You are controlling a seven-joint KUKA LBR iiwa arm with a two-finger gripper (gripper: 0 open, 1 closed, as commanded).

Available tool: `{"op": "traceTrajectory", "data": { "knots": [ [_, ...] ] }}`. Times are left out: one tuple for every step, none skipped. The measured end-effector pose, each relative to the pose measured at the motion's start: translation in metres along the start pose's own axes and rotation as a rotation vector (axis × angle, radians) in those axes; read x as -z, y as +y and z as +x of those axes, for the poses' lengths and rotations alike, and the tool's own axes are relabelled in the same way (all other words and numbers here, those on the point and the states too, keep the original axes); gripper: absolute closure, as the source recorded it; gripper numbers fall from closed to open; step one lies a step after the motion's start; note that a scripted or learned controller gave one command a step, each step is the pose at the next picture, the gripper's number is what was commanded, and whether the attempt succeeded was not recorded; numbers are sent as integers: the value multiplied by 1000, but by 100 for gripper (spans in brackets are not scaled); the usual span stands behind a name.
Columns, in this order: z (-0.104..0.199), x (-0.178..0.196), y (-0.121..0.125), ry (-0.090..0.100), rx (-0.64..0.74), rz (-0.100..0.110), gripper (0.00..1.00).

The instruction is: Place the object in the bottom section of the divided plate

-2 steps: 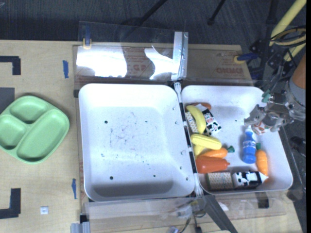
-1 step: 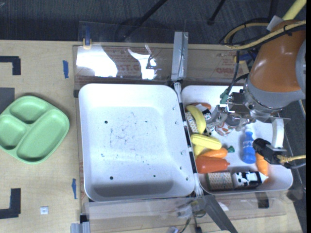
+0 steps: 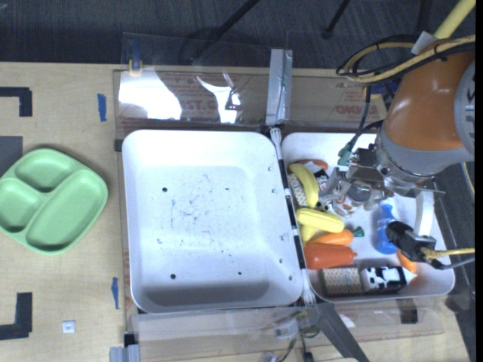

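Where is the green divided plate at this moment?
The green divided plate lies on the wooden bench at the far left of the camera view, outside the bins, just left of the left white bin.

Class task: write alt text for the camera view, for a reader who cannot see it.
A grey and orange robot arm reaches into the right white bin, crowded with toy food including a banana. The left white bin sits beside it; a green divided plate lies far left.
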State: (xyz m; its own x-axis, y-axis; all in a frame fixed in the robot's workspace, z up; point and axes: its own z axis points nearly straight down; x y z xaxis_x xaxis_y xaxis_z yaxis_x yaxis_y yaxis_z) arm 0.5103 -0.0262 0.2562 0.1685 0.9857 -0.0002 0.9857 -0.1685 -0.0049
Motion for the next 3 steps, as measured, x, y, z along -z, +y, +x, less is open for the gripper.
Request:
{"op": "traceTrajectory", "data": {
  "knots": [
    [-123,-45,-10,0,-102,-1,100],
    [-192,-39,2,-1,-258,-3,100],
    [-190,-20,3,-1,-590,-2,100]
  ]
}}
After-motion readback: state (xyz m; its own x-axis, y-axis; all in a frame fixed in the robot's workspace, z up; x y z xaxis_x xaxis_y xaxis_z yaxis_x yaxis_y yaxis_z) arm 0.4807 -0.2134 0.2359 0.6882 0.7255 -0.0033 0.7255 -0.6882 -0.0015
